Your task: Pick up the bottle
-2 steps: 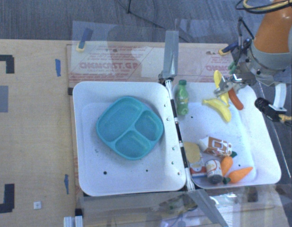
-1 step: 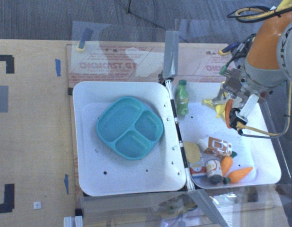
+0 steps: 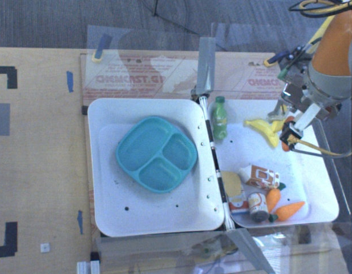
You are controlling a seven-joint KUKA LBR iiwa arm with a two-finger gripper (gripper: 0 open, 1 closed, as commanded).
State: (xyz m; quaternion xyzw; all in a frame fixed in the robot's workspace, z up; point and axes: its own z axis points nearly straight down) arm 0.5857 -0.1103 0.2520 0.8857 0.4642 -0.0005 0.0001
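So the gripper [image 3: 278, 115] is hanging over the far right part of the right white bin [image 3: 244, 150], and honestly we can't tell from this angle whether it's open or closed; nothing we can see is held in it. Right beside it, just to its left, there's a yellow toy banana [image 3: 263, 128] lying on the bin floor. The thing we're after, the small green plastic bottle with a green cap [image 3: 219, 118], is well apart from the gripper on the other side of the banana, tucked up against the left wall of that same bin, next to the divider between the two bins, cap pointing toward the far edge. Down at the near end of the right bin there's a little pile: a white and orange carton [image 3: 262, 177], a tan flat slab [image 3: 232, 182], a small round can [image 3: 257, 205] and two orange toy carrots [image 3: 281, 206]. Over in the left white bin [image 3: 107, 210] we've got a teal plastic plate with three compartments [image 3: 157, 153] sitting roughly in the middle.
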